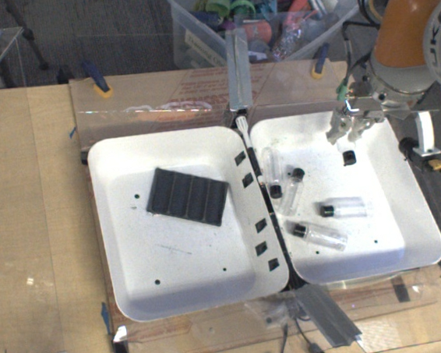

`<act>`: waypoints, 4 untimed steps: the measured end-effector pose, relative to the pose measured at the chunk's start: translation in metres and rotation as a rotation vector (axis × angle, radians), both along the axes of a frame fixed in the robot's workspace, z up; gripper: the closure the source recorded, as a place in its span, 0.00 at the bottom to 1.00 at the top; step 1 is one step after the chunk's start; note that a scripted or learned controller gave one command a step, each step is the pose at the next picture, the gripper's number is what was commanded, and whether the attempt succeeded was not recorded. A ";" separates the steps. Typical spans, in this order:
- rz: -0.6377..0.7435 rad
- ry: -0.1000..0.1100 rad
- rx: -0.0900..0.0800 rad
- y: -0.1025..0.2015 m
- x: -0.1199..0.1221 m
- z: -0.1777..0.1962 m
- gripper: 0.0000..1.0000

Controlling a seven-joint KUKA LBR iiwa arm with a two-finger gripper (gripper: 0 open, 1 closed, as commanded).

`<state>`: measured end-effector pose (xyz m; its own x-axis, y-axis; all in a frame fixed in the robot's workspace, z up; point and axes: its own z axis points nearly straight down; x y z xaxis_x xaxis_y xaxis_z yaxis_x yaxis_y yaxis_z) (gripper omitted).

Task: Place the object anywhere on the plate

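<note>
Clear vials [341,209] in right bin [412,214], dark ribbed plate [188,196] in left bin [126,244], gripper [346,129] above right bin's far side.
Several black-capped clear vials lie scattered near the right bin's middle and left wall; small black cap [348,157] sits just under the gripper. Plate lies flat, tilted, well apart from vials, the divider [259,207] between. Jaws: cannot tell open or closed; nothing seen between them. Clear tub of colourful toys [265,6] behind the bins.

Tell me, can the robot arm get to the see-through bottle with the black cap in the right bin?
Probably yes. The gripper hangs over the same bin, and the bottle lies out in the open with nothing on top.
</note>
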<state>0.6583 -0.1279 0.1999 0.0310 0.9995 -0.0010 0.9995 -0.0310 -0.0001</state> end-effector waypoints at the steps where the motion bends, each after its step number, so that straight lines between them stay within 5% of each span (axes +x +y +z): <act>1: -0.172 0.000 0.000 0.003 -0.017 0.078 1.00; 2: -0.428 -0.001 0.000 -0.016 -0.056 0.176 1.00; 3: -0.428 -0.001 0.000 -0.016 -0.056 0.176 0.00; 4: -0.426 -0.003 -0.002 -0.015 -0.055 0.187 1.00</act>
